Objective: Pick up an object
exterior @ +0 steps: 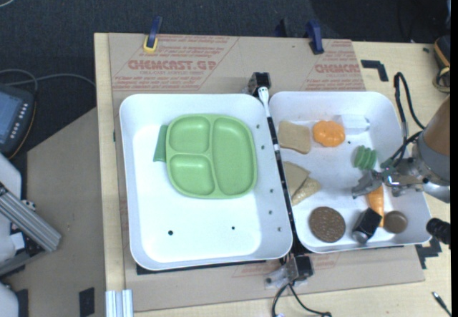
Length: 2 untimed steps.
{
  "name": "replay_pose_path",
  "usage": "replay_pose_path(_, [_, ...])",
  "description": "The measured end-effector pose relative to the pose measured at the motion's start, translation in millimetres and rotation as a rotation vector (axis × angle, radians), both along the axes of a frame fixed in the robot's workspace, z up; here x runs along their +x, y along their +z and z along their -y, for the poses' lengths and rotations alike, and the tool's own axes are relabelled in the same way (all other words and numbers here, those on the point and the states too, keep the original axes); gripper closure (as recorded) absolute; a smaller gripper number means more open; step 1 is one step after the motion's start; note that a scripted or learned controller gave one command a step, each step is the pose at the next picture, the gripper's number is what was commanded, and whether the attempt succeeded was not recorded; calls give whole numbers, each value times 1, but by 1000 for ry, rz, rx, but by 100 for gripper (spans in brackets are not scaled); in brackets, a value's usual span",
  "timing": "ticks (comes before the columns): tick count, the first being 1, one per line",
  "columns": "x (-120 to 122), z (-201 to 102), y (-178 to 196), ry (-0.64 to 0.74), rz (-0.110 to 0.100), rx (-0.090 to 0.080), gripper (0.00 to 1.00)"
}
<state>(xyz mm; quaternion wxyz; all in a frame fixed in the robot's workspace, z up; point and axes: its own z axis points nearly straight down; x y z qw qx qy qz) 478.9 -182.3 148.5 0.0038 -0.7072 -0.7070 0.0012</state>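
Red "CHEMCAST" letters printed on the brown board point(179, 61) under two white bins. Gripper point(378, 183) low over the right bin point(390, 111), near its right side. Fingers dark and blurry, so cannot tell if open or closed. Just below the tips, an orange carrot-like piece point(376, 202); touching or not, hard to say. Green divided plate point(212, 155) in the left bin point(143, 187).

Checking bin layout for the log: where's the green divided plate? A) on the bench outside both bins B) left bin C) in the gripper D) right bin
B: the green divided plate lies flat in the left bin, while the gripper is over the right bin among the small items.
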Motion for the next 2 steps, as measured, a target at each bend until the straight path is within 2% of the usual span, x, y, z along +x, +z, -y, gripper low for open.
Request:
replay_pose_path(1, [3, 4, -45, 0, 2, -1, 0])
replay_pose_path(2, [3, 3, -65, 0, 3, -1, 0])
